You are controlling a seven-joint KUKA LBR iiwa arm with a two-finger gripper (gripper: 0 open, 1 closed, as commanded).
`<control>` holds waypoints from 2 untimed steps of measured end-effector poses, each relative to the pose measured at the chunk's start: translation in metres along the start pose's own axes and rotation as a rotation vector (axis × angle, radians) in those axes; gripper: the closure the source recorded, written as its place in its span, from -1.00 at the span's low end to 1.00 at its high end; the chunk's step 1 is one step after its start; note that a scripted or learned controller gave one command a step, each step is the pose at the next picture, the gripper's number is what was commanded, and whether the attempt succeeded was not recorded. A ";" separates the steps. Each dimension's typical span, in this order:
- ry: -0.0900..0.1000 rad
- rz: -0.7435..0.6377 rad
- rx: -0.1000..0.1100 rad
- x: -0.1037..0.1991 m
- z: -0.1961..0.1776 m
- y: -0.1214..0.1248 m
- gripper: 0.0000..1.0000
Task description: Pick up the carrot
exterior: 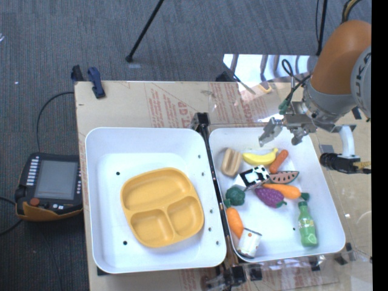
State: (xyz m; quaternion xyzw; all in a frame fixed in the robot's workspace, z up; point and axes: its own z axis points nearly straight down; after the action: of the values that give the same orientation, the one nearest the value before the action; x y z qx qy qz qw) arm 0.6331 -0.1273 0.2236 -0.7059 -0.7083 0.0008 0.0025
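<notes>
My gripper (pixel 282 133) hangs spread and empty over the right bin's (pixel 332 208) far edge, while the carrot (pixel 234 221), probably light, stiff and slick, lies near its left wall, best pinched mid-body.

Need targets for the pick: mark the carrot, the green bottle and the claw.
carrot (pixel 234 222): camera view, middle of its orange body.
green bottle (pixel 307 226): camera view, its label.
claw (pixel 284 136): camera view, midway between the fingertips.
</notes>
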 end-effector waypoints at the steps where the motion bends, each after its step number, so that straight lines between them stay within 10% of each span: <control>1: 0.001 -0.041 0.011 -0.078 0.092 -0.068 -1.00; 2: 0.009 0.010 0.003 -0.080 0.139 -0.048 -1.00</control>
State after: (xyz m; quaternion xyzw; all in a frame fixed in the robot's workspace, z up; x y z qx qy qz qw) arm 0.5849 -0.2071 0.0850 -0.7094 -0.7048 -0.0014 0.0068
